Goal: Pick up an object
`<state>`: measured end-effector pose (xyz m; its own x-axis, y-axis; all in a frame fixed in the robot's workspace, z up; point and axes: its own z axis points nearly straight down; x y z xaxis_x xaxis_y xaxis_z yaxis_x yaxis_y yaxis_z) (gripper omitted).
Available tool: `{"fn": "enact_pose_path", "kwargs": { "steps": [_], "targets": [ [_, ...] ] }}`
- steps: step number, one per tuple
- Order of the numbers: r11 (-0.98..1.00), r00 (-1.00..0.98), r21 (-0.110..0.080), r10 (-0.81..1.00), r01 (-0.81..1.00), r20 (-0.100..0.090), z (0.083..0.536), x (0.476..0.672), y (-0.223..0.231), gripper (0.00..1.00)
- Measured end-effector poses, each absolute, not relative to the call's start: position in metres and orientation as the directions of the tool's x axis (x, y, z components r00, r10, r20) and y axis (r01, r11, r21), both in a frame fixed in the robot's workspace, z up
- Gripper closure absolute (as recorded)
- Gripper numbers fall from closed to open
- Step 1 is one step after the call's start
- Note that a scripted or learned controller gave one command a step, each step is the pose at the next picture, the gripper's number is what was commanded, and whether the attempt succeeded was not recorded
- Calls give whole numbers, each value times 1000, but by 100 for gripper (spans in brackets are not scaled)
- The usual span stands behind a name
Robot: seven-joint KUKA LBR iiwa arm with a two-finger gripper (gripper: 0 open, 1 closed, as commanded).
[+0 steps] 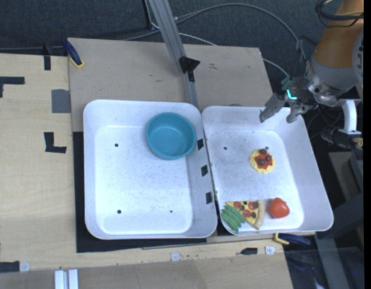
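The gripper (279, 113) is positioned above the far edge of the right bin (312, 179), its two fingers spread apart with nothing between them. Three candidate objects lie in that bin: a small round toy pizza (262, 160) near the centre, a pizza slice (246, 212) and a red tomato (279, 208) along the near wall. The isolated round pizza is judged the easiest target. The open fingers are best centred over it before descent, well clear of the bin walls. A blue bowl (170, 135) sits in the left bin (113, 191).
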<state>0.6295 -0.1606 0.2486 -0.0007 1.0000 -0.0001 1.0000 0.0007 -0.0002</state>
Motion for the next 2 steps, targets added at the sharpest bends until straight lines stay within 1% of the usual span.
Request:
{"fn": "enact_pose_path", "kwargs": {
  "steps": [1, 2],
  "targets": [
    [1, -1, 0, 1000, 1000, 0, 248, 629, -161, 0],
    [1, -1, -5, 1000, 1000, 1, 194, 638, -157, 0]
  ]
}}
